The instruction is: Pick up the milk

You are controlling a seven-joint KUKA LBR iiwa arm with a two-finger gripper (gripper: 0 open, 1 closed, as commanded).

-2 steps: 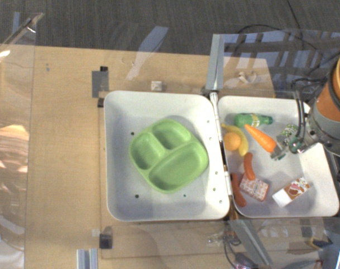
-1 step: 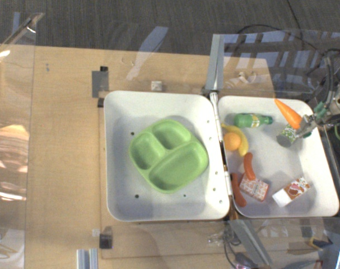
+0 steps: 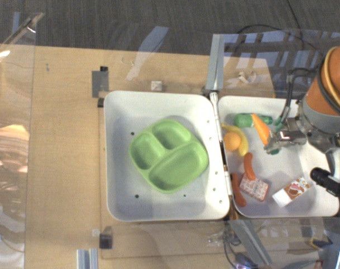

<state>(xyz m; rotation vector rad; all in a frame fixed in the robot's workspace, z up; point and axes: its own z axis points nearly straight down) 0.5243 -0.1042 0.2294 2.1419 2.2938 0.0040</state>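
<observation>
One small milk carton lies on its side near the front edge of the right bin, free of the other toys and apparently open to a grasp from above. Just left of the carton sits one red packet, with two sausage-like pieces beside it. Beyond the carton and left, one orange crowds one banana. The gripper hangs beyond the carton, not over it; whether its jaws are released or clenched cannot be told. Farther off lie one carrot and one green bottle. Far left of the carton, a second bin holds one green plate.
</observation>
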